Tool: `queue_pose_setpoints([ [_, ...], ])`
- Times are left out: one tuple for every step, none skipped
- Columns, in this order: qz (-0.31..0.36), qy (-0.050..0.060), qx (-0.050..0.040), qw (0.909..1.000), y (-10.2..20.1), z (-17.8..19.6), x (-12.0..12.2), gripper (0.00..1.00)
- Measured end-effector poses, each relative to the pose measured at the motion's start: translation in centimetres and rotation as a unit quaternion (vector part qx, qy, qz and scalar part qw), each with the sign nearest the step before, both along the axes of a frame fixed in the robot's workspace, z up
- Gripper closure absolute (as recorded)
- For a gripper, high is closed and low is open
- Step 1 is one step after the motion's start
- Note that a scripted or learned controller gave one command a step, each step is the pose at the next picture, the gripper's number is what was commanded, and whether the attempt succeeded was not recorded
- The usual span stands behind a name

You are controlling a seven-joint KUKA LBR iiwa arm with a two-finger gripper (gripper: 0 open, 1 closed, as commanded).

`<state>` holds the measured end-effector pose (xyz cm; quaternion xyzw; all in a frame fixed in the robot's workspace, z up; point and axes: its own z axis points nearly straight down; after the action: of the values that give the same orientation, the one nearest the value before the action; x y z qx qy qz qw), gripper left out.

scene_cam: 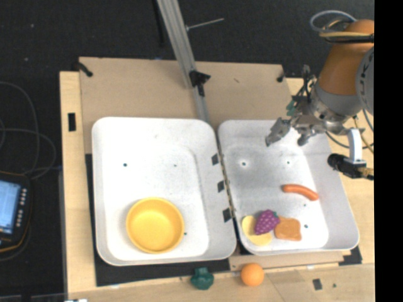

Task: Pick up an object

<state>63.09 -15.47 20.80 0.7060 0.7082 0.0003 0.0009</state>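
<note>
Objects for picking lie in the right-hand white bin [327, 231]: an orange carrot-like piece [300, 191] toward 3 o'clock of the bin, and, along its 6 o'clock edge, a purple grape cluster [266, 221] resting on a pale yellow piece [254, 229], with an orange-brown piece [288, 229] just beside it. The left-hand white bin [151, 150] holds a yellow bowl [155, 224] near its 6 o'clock edge. Both bins sit side by side on a tan bench [126, 80] set against a dark floor; a grey metal rail [178, 36] slants in from 12 o'clock. On the bench at 6 o'clock, outside the bins, lie an orange ball [252, 274] and a small green item [202, 279]. The gripper [288, 135] hangs over the 12 o'clock end of the right bin, fingers spread apart with nothing between them. The carrot-like piece lies toward 6 o'clock of the gripper, apart from it; the grape group lies farther along the same direction.
</note>
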Motion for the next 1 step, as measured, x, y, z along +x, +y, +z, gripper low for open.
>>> queue_pose_setpoints([
  [0.000,0.000,-0.0003,1.0000,-0.02,0.00,0.00,0.00],
])
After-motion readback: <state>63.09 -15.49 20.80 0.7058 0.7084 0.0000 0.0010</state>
